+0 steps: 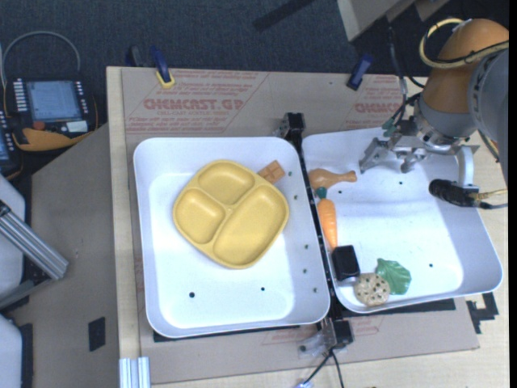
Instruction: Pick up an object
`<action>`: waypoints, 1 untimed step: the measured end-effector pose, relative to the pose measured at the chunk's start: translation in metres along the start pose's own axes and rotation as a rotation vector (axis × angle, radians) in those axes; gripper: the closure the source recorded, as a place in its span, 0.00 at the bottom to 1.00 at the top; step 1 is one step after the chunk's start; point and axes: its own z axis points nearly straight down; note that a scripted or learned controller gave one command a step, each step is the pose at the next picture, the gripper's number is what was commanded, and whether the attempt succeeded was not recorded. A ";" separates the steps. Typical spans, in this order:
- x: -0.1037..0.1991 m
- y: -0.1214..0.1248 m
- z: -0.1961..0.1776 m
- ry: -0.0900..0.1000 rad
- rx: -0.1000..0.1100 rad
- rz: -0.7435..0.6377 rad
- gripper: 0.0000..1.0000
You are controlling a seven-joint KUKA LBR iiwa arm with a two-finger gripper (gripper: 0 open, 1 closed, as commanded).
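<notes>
My gripper [391,158] hangs over the back of the right bin [452,241], its two grey fingers spread open with nothing between them. A tan drumstick [330,178] lies to its left by the bin's left wall. Below the drumstick, an orange carrot [326,221] runs along that wall. A black block [346,262] sits further toward the front. A speckled cookie [371,289] and a green leafy piece [395,275] rest at the front edge, touching each other.
The left bin [170,289] holds a yellow divided plate [232,213] with a small brown block [272,170] at its back right rim. A central divider [311,217] separates the two bins. The arm's orange band [468,43] rises at the back right.
</notes>
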 end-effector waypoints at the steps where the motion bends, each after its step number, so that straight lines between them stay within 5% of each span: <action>1: 0.000 0.001 -0.013 -0.001 -0.005 0.000 1.00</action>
